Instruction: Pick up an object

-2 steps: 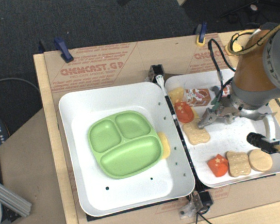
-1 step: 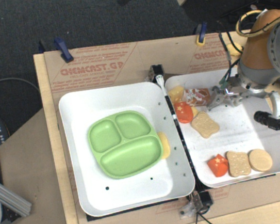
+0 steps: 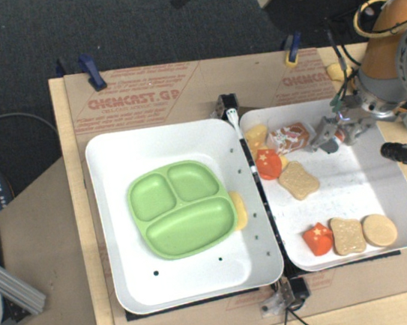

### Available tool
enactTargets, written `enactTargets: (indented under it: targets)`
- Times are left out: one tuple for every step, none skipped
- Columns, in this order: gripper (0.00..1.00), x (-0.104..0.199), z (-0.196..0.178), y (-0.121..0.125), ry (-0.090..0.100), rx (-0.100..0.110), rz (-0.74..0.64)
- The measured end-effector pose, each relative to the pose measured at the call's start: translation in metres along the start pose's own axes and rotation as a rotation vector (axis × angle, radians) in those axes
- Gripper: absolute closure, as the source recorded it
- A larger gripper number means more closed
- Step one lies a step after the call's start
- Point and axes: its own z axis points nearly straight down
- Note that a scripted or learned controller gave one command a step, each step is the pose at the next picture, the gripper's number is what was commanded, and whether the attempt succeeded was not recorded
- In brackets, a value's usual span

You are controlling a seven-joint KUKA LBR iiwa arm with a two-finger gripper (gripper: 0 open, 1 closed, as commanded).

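The tool [image 3: 329, 139] is seen low over the far part of the right bin [image 3: 406, 199], reached in from the right on the grey arm [image 3: 392, 54] with its orange band. Its dark fingers are pointed toward a red-and-white wrapped item [image 3: 289, 137] lying just beside them; whether they touch it cannot be told. How far the tool is open cannot be told either, since the fingers are small and blurred, and nothing is seen clearly held between them.

In the same bin, a yellow piece [image 3: 257, 136] is found at the far left corner, a red tomato-like toy [image 3: 268, 163] next to it, and a tan bread slice [image 3: 298, 180] just nearer. Along the near edge a red strawberry-like toy [image 3: 318, 238], a tan cracker [image 3: 346, 235] and a round biscuit [image 3: 380, 230] are lined up side by side.

In the left bin [image 3: 112, 209] a green divided plate [image 3: 181, 208] is laid, with a yellow piece [image 3: 239, 210] touching its right rim
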Motion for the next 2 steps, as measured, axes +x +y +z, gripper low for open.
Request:
enactTargets:
  targets:
    - [0.00, 0.0591, 0.0013, -0.0019, -0.019, -0.005, 0.007]
    - [0.00, 0.0651, -0.0049, 0.0078, -0.018, -0.049, 0.010]
